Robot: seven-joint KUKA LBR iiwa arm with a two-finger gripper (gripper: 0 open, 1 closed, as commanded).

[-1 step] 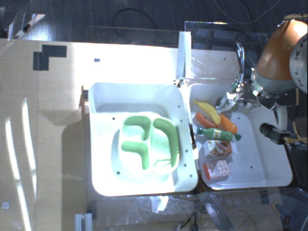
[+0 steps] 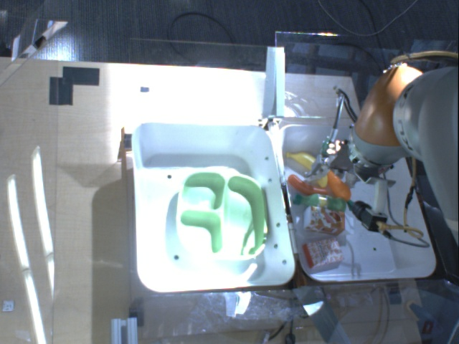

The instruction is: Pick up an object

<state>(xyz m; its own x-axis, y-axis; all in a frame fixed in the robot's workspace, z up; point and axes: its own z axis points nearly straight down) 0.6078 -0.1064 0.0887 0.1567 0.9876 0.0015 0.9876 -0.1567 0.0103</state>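
1. We are looking at the right bin [image 2: 401,265], which is sitting on the bench, and we are placing everything else against it.
2. The grey arm [image 2: 430,113] is reaching in over the right bin's far right side, with its orange band [image 2: 380,113] hanging above the bin's far edge.
3. The gripper [image 2: 332,155] is hovering low over the far left part of the right bin, just above the cluster of objects; we cannot tell whether it is released or clenched, and we are not seeing anything grasped in it.
4. An orange carrot-like object [image 2: 323,186] is lying in the right bin's left half, just below the gripper.
5. A yellow object [image 2: 301,160] is resting towards the right bin's far left corner.
6. A small green object [image 2: 310,201] is lying just nearer than the orange one, beside the bin's left wall.
7. A pale printed packet [image 2: 327,221] and a red packet [image 2: 323,254] are lying in the right bin's near left part.
8. The left bin [image 2: 208,138] is standing against the right bin's left wall, holding a green divided tray [image 2: 215,213].
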